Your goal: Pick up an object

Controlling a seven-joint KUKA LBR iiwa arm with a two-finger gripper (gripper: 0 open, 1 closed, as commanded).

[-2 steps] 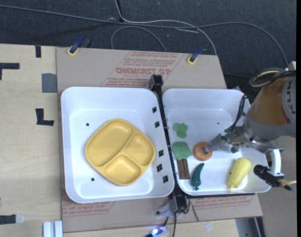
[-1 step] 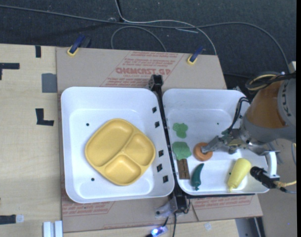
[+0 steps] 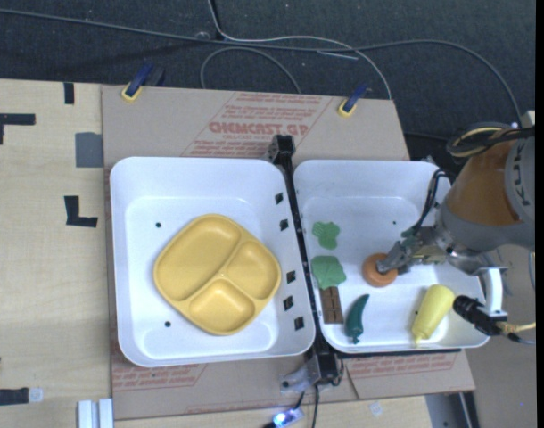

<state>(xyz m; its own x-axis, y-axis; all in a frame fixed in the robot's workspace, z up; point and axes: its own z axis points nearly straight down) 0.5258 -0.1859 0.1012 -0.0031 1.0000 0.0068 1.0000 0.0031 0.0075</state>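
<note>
Cardboard point(image 3: 254, 123) is spread over the worktop point(image 3: 40, 239) and clamped at its far edge, apparently so that the two white bins stay put. The left bin point(image 3: 129, 203) carries a yellow divided plate point(image 3: 218, 275), lying flat near its middle. The right bin point(image 3: 379, 178) gathers the small toys to be picked: two green leafy pieces point(image 3: 326, 252), a brown bar point(image 3: 333, 305), a dark green pepper point(image 3: 356, 317), a yellow corn-like piece point(image 3: 432, 312) and an orange round piece point(image 3: 378, 272). They are kept loose and mostly apart, which leaves room around each for a grasp. The pincer point(image 3: 399, 259) is lowered into the right bin, and its tips are seen right at the orange round piece, touching or just above its right side. Whether the pincer is spread or pressed together cannot be told, and no hold on the piece can be confirmed. The yellow piece lies near, toward the front.
</note>
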